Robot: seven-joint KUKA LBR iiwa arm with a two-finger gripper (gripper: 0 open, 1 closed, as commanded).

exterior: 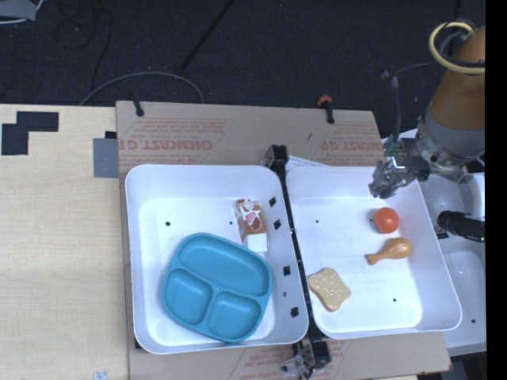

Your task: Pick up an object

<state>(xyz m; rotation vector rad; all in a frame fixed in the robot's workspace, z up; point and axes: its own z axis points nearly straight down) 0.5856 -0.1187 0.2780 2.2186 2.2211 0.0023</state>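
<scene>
Camera view: gripper is hanging over the upper-right part of the right bin, near its far rim. Too dark and small at this res, can't tell its state, and nothing is showing as held. Arm is coming in from the right, grey wrist w/ the orange band above it, yellowish cable loop sitting at the top.

Just below the gripper, apart from it, a red-orange tomato is sitting on the bin floor. Below that, near but not touching, a tan drumstick-shaped toy is lying on its side, thin end pointing left. Further left and lower, toward the divider, a toast slice is lying flat, well apart from the other two. All 3 are resting on the floor of the right bin.

Left bin is sitting beside the right bin, both meeting at a black centre strip. A blue 3-compartment tray is taking up the lower middle of the left bin, tilted a bit. A small brown-and-white packet is lying just above the tray's upper-right corner, w/ a white block touching its lower end.

Both bins are sitting on a cardboard sheet w/ mirrored red print, on a pale wood bench. Dark floor w/ cables is showing behind.
</scene>
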